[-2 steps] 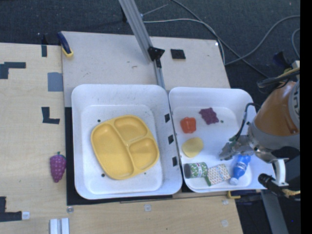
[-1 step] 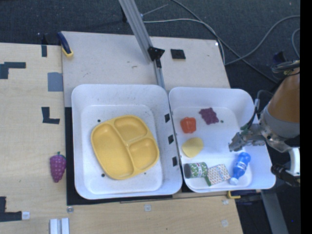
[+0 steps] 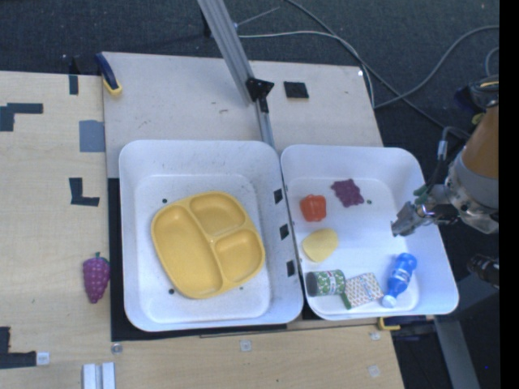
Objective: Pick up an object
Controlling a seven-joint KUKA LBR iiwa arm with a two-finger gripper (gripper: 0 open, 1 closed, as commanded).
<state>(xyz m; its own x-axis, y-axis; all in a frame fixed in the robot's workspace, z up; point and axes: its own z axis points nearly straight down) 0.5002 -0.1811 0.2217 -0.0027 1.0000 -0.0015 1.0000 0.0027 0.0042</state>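
The gripper (image 3: 405, 222), its grip state unclear, hovers at the frame's right, just above the blue bottle (image 3: 399, 277).

The arm (image 3: 478, 173) comes in from the right side, and not much of it can be seen from here: a stretch of orange band near the edge, then a grey wrist section below it, angled down and to the left. From the wrist a darker metal piece carries the end effector (image 3: 403, 223), which points leftward and slightly downward. It hangs low, its tip reaching just inside the right-hand side of the right bin (image 3: 405, 164). The fingers look small and dark, bunched close together at the tip, too blurred to tell whether they are parted or closed. Nothing can be seen between them.
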